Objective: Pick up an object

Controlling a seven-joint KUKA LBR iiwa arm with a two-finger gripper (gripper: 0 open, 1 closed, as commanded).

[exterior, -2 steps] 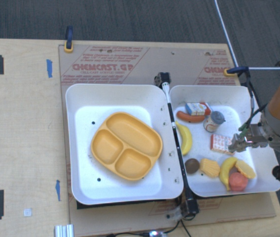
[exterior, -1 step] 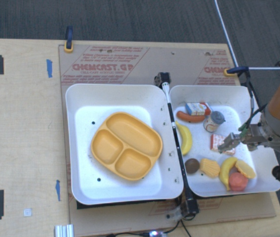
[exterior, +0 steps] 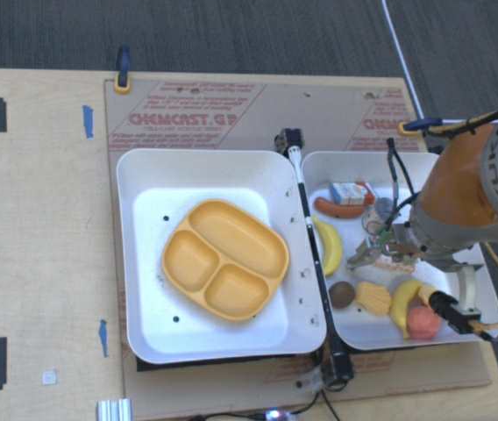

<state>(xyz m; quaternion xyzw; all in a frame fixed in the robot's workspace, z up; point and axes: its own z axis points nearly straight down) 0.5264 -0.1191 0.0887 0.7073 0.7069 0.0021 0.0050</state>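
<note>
My gripper (exterior: 377, 253) reaches down into the right bin (exterior: 491, 298), near its middle. It is open, with nothing visible between its metal fingers (exterior: 359, 254). Just below it lie a yellow corn piece (exterior: 373, 298) and a brown kiwi (exterior: 342, 295). A banana (exterior: 330, 245) lies to its left along the bin's wall. Behind it sit a sausage (exterior: 338, 207) and a small carton (exterior: 348, 192). A second banana (exterior: 402, 302) and a pink-red peach (exterior: 423, 322) rest at the front right.
The left bin (exterior: 144, 235) holds a yellow divided plate (exterior: 224, 259). A black divider (exterior: 310, 244) runs between the two bins. The arm's orange band (exterior: 459, 187) and cables hang over the right bin's far right part.
</note>
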